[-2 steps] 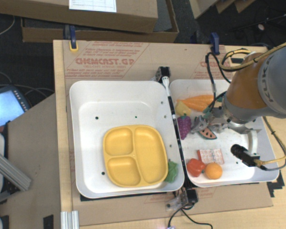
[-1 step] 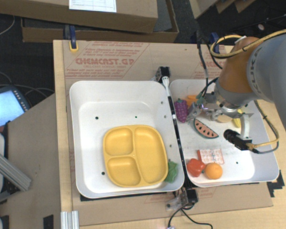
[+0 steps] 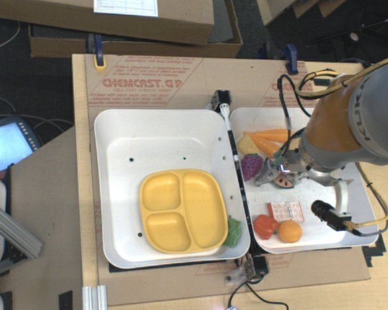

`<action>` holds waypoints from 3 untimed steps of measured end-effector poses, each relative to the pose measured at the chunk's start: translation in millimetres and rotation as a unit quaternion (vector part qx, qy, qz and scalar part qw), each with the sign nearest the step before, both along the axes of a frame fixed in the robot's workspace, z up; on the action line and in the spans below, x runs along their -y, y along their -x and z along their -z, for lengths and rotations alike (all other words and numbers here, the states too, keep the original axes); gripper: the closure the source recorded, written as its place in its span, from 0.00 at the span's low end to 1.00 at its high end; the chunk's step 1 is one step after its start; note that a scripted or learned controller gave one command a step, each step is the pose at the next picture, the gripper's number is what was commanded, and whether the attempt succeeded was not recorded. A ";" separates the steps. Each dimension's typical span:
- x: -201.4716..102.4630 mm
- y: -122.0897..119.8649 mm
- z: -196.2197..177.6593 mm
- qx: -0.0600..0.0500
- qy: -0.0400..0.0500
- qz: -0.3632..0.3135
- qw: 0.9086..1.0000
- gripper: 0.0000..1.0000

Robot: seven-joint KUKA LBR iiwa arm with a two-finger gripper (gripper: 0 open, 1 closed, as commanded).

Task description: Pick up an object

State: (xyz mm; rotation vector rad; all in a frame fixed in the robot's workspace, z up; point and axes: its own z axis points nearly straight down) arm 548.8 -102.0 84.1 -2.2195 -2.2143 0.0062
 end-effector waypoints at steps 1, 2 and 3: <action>-0.5 -3.0 -10.5 0.004 0.000 0.000 1.000 1.00; -72.7 -34.3 -106.6 0.009 0.000 -0.005 1.000 1.00; -103.5 -5.1 -137.0 0.004 0.000 -0.003 1.000 1.00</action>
